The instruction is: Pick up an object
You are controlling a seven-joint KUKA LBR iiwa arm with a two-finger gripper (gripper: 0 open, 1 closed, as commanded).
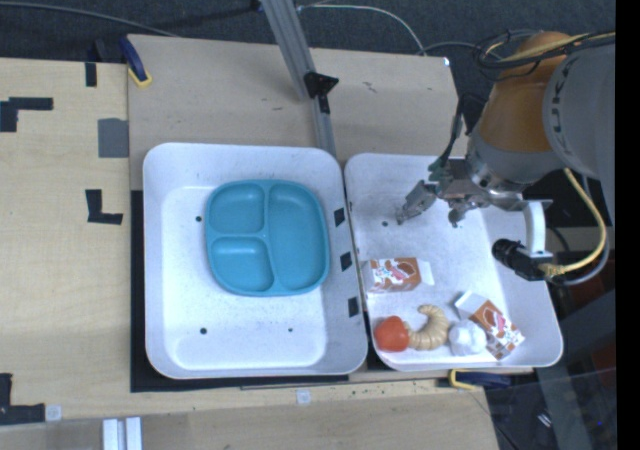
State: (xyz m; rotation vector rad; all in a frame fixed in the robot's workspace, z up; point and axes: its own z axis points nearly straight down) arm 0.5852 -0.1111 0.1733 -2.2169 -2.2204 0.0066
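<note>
My gripper [432, 209] hangs over the upper middle of the right bin [380, 178], fingers spread apart with nothing between them. Below it lies a flat orange-and-white packet [396, 274]. Along the bin's near edge sit a red tomato [392, 334], a tan croissant [431, 327], a small white object [463, 339] and a second orange-and-white packet [494, 326]. All of these lie apart from the gripper.
The left bin [170, 268] holds a blue divided plate [267, 237]. A grey metal pole [290, 28] slants down to the bins' shared top edge. Cables [575, 258] trail off the arm at the right bin's right side.
</note>
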